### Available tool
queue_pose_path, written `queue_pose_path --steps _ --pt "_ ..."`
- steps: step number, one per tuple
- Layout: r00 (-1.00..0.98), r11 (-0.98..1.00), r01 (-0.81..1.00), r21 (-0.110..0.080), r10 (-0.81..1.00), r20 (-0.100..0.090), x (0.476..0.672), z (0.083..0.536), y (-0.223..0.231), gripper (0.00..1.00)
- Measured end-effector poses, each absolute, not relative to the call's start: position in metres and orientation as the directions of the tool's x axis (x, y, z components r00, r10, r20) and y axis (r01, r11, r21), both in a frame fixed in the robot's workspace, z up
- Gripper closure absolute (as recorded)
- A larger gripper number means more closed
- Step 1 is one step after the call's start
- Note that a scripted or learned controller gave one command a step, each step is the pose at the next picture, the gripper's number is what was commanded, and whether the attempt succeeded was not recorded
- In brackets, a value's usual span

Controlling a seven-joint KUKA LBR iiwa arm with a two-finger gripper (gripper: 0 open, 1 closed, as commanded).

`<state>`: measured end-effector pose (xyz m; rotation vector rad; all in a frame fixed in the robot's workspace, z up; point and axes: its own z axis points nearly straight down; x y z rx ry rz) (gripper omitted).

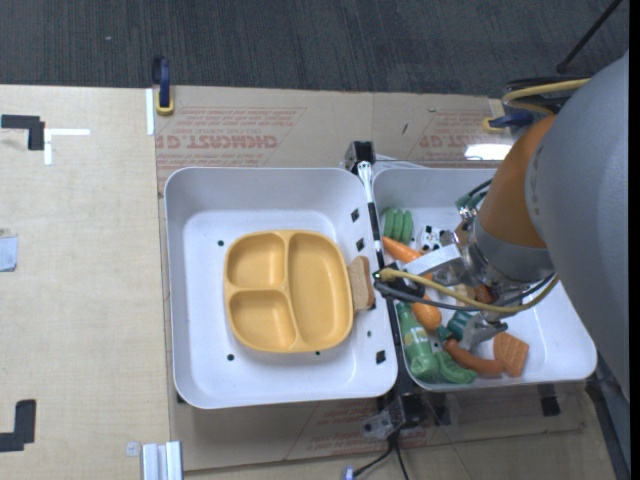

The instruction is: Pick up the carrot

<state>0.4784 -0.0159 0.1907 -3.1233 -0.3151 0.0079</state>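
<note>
A dark grey carpet floor (300, 18) is seen along the top. Below it lies a pale wooden worktop (80, 268), partly covered by a flat sheet of brown cardboard (260, 128) with red print. A small blue and yellow clamp (161, 86) is seen at the top edge of the cardboard.

On the cardboard, a shallow white plastic bin on the left (190, 298) is placed. Inside it lies a yellow plastic plate with three sections (288, 290). A small tan slice like bread (361, 283) is found at the plate's right edge, touching it.

Just beside it, a second shallow white bin on the right (560, 358) is placed. In this bin, toy food is piled up. A green ribbed vegetable (398, 223) is seen near the top. A long orange carrot (402, 251) lies just below it, at the left side of the bin, tilted. More orange and green pieces (445, 358) are heaped lower down, and an orange ridged wedge (511, 352) lies to their right.

The grey robot arm with an orange band (520, 198) is reached in from the right, over this bin. The gripper (470, 313) is held low among the food. It cannot be told how wide the fingers are.
</note>
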Motion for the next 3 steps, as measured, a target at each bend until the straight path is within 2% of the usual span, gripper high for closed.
queue_pose_path --steps 1,3 --pt "0.978 -0.978 0.208 -0.003 0.208 -0.005 0.4786 0.1906 0.0017 0.00" --pt "0.978 -0.978 0.207 -0.003 0.207 -0.004 0.4786 0.1906 0.0016 0.00"
